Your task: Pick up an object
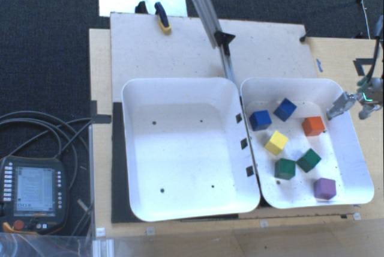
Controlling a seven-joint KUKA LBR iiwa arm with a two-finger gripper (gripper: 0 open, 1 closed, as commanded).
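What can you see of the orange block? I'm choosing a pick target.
The orange block is a small cube, matte and solid-looking, resting flat on the floor of the right bin near its upper right. It touches no other block. The gripper is just up and right of it, not holding it.

2 white bins: left bin [180, 93], right bin [354, 160]. 7 blocks, all in the right bin: 2 blue, one [260, 119] just left of the other [285, 109]; 2 green, one [285, 169] beside the other [309, 160]; 1 orange block [312, 126]; 1 yellow block [276, 143]; 1 purple block [324, 188]. 1 control pad [33, 193] w/ screen, far left. 1 gripper [336, 107].
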